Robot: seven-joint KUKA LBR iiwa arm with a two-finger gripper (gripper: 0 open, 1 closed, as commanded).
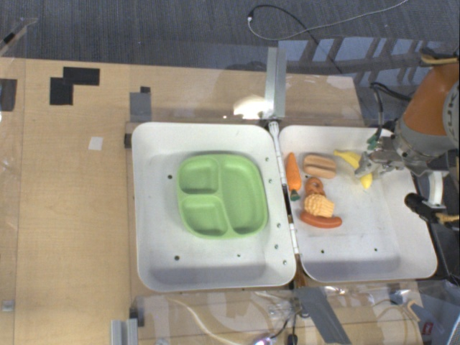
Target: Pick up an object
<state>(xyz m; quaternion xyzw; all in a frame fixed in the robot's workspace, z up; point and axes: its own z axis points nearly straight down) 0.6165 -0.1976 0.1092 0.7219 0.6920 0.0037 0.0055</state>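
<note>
You will find no text, label, brand, number or sign that can be read anywhere here. The black blocks (72,83) stuck on the bench (65,214) toward ten o'clock are plain shapes with no lettering you could make out.

Two shallow white bins sit side by side: the left bin (147,214) and the right bin (388,254). The left bin holds one green divided tray (219,195) with three compartments. The right bin holds six toy foods: one carrot (293,171), one hot dog bun (320,165), one banana (347,158), one corn cob (319,206), one red sausage (320,221), and one small orange-brown piece (314,186) too small to identify.
</note>
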